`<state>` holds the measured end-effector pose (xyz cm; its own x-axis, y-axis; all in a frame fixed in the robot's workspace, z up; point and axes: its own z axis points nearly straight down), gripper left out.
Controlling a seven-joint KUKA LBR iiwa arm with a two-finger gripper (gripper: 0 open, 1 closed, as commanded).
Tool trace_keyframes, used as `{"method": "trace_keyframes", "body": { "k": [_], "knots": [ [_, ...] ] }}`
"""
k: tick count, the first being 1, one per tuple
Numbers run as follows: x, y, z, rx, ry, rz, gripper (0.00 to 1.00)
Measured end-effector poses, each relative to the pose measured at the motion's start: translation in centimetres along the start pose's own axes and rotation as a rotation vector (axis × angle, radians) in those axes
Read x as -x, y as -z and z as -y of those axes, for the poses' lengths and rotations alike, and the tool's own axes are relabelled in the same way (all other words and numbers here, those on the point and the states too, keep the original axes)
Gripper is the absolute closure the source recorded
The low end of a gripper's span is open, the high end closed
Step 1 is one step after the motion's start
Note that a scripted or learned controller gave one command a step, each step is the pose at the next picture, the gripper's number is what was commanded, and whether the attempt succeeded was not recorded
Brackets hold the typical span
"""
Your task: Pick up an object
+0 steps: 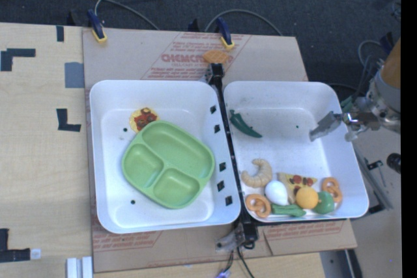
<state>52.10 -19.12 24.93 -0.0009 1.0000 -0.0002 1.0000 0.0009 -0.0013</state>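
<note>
Cardboard-covered tabletop (189,55) carrying two bins. Nearest, toy foods clustered in right bin (287,91) corner: egg (276,192), orange (306,197), pretzel (258,206). Farther, hand (329,124) at right rim, seemingly spread, pinching nothing, likely poised to descend.

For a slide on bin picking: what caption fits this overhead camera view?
Gripper at the right bin's edge above toy food; green divided plate in the left bin.

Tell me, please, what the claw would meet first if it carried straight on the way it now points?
Probably the green chili pepper: the claw points leftward across the right bin, whose floor looks bare in between. Its height is unclear, so it might touch the floor sooner.
</note>
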Motion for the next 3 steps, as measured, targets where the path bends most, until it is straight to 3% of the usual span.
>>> {"method": "trace_keyframes", "body": {
  "k": [1,2,3],
  "knots": [
    [-6.5,-5.5,0.5,-0.001,0.001,-0.001,0.00],
    [-9.4,-16.3,1.1,0.006,-0.001,0.001,0.00],
    [-9.5,-16.3,-5.4,0.008,0.001,0.001,0.00]
  ]
}}
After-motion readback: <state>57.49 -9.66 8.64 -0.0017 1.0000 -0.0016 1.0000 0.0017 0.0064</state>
